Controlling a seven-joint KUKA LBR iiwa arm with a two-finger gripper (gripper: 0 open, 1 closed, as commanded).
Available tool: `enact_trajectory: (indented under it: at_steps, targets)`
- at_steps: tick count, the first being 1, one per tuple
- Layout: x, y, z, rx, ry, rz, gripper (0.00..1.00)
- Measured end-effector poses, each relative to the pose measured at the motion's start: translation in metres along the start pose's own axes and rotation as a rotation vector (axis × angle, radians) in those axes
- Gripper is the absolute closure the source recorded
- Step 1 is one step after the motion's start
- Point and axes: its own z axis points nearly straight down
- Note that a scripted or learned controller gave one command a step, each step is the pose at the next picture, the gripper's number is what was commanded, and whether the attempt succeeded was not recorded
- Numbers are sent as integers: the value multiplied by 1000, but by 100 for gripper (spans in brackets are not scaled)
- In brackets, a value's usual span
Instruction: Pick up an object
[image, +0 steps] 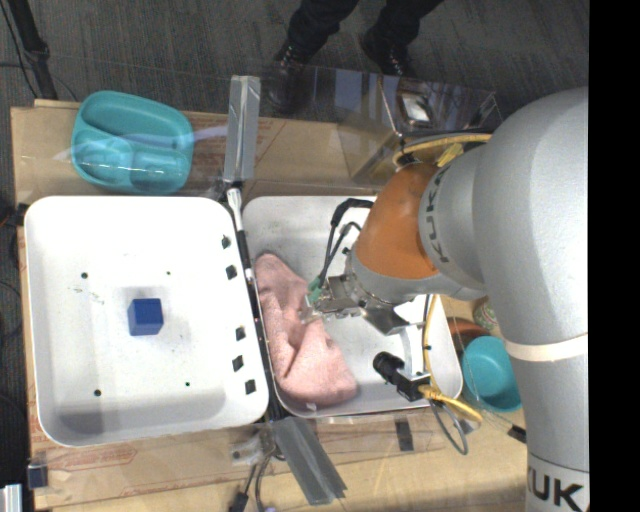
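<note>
A crumpled pink cloth (300, 335) lies along the left side of the right bin (300, 215). My gripper (322, 300) hangs low over the cloth's upper right part, close to or touching it. The arm's grey and orange bulk covers most of the bin's right half. A small blue cube (146, 316) sits alone near the middle of the left bin (60, 230).
A teal plastic container (132, 141) rests on the bench behind the left bin. A teal bowl (492, 372) sits at the right bin's right edge, partly behind the arm. A metal divider strip (250, 300) runs between the bins.
</note>
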Motion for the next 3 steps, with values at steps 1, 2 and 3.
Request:
enact_trajectory:
  at_steps: [1, 2, 3]
  targets:
    - [0, 0, 0, 0, 0, 0, 0]
    - [-18, 68, 10, -2, 0, 30, 0]
    - [-57, -16, 9, -4, -1, -122, 0]
